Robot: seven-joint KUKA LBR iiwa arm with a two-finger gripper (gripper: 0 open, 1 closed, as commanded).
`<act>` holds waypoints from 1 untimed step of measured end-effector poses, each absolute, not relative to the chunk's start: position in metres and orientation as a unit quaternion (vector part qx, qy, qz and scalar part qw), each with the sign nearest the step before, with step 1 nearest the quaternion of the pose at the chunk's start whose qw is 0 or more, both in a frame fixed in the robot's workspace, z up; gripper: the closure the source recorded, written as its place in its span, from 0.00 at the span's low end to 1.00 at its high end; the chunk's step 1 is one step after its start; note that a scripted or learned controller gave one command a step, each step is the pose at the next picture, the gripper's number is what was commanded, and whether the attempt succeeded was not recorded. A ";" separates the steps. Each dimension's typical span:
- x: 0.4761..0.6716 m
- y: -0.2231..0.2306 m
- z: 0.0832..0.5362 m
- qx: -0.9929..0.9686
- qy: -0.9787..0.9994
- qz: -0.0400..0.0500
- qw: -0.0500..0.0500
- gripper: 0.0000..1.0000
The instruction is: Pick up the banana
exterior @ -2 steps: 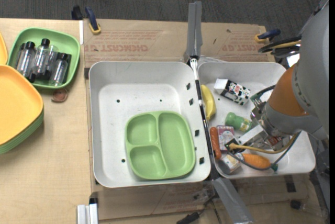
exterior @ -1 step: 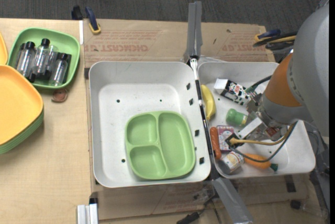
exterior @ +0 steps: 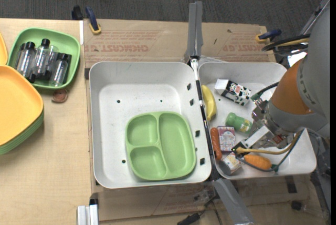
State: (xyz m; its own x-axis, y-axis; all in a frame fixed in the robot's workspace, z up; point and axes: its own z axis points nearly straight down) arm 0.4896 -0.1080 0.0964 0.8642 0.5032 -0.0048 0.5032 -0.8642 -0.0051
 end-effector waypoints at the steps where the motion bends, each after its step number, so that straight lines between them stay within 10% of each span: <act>1: 0.476 -0.104 0.090 -0.958 -0.288 0.003 0.002 1.00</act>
State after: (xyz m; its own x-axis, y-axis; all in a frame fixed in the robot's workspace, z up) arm 0.4760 -0.1035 0.0901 0.8339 0.5519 -0.0041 0.5519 -0.8339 -0.0050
